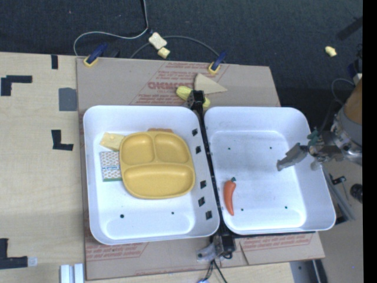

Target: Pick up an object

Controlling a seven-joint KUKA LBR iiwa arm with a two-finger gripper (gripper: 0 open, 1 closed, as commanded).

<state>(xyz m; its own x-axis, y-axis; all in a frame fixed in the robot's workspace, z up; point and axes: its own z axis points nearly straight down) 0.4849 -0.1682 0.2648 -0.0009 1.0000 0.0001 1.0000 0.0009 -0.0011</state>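
Note:
An orange carrot-like toy with a green tip [229, 197] lies in the right bin [265, 122], near its left wall and towards the front. My gripper [297, 157] hangs over the right side of that bin, well to the right of the toy and a little farther back. Nothing shows in it. In the left bin [94, 128] a yellow divided plate [158, 164] lies flat. A small patterned box [109, 165] and a pale yellow piece [111, 140] sit against the plate's left side.
The two bins meet at a black clipped seam [202, 158]. They rest on a cardboard sheet [171, 78] with a yellow object and a tan wedge [203, 87] behind them. Cables and clamps lie at the back on the dark floor.

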